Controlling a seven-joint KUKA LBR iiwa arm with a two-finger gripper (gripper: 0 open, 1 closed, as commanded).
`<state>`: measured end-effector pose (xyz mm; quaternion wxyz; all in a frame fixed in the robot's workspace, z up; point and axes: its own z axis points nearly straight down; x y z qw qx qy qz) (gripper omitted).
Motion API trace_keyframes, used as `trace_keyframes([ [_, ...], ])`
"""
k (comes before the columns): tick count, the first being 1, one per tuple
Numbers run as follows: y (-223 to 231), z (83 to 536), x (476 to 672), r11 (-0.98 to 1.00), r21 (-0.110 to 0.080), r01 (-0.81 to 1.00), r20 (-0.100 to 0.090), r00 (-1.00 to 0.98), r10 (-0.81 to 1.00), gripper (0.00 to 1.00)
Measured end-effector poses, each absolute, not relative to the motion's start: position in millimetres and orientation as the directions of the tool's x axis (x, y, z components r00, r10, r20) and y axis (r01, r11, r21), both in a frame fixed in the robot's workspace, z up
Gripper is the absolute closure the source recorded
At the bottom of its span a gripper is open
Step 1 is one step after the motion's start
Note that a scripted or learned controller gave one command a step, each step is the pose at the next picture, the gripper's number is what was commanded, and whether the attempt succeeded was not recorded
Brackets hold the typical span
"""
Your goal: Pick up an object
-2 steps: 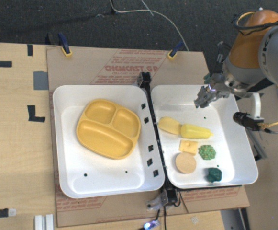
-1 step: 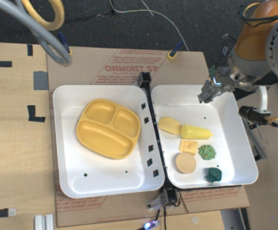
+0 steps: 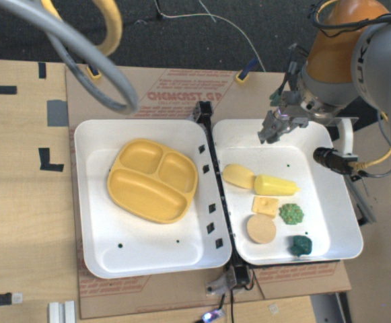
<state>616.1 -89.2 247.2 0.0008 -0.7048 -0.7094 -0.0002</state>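
The gripper (image 3: 270,134) hung over the far edge of the right bin (image 3: 330,180); whether it stood open I could not tell, and nothing showed in it. Nearer lay a pale yellow piece (image 3: 238,175), yellow block (image 3: 274,186), cheese square (image 3: 265,206), tan disc (image 3: 261,229), green broccoli (image 3: 291,213) and dark green lump (image 3: 301,245). The left bin (image 3: 91,180) held a yellow divided plate (image 3: 153,180).

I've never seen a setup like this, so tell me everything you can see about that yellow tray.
The yellow tray is a glossy, plastic-looking plate with rounded corners and raised rims. It has three compartments: one long one along its lower edge and two smaller ones above. Nothing lies in any of them. It lies flat, right side up, turned at a slant, on the floor of the left bin, a little above the bin's middle. It touches only the bin floor.
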Motion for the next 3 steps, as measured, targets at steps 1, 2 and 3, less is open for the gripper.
trace_keyframes([
  [1,-27,247,616.6,0.007,-0.002,1.0,0.002,-0.007,1.0,1.0],
  [2,32,233,613.3,0.007,-0.003,1.0,0.001,-0.007,1.0,1.0],
  [3,87,240,603.4,0.008,-0.001,1.0,0.002,-0.008,1.0,1.0],
])
